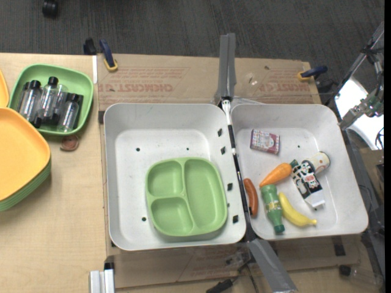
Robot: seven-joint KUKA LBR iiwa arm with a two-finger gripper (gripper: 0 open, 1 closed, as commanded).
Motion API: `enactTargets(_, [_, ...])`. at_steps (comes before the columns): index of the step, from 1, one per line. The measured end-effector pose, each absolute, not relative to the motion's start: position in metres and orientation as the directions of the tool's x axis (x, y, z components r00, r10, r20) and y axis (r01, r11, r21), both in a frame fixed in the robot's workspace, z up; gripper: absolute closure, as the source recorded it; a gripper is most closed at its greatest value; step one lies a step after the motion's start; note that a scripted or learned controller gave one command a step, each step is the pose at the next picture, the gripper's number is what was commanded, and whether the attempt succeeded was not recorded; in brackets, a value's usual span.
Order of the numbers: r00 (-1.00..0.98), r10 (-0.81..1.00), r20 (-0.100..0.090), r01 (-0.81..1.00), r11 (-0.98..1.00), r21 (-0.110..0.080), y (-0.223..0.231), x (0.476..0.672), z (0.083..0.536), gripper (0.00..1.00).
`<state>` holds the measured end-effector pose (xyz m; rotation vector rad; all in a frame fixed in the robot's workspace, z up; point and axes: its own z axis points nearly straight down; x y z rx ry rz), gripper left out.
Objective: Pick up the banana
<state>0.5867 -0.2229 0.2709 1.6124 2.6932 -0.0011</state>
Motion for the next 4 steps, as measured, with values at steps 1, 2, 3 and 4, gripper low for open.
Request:
enactTargets(1, [-0.147,0.989,0.000,0.989,0.147,-0.002,-0.222,0.572,0.263,1.00])
enactTargets(2, [0.190,0.982,-0.002,0.982,-0.190,-0.001,-0.222,0.596,0.298,1.00])
enactTargets(3, [-0.118,0.993,-0.001,0.993,0.118,-0.002,-0.167,0.636,0.247,1.00])
enactTargets(4, [-0.440,0.898,0.001,0.898,0.440,-0.001,-0.141,0.605,0.208,1.00])
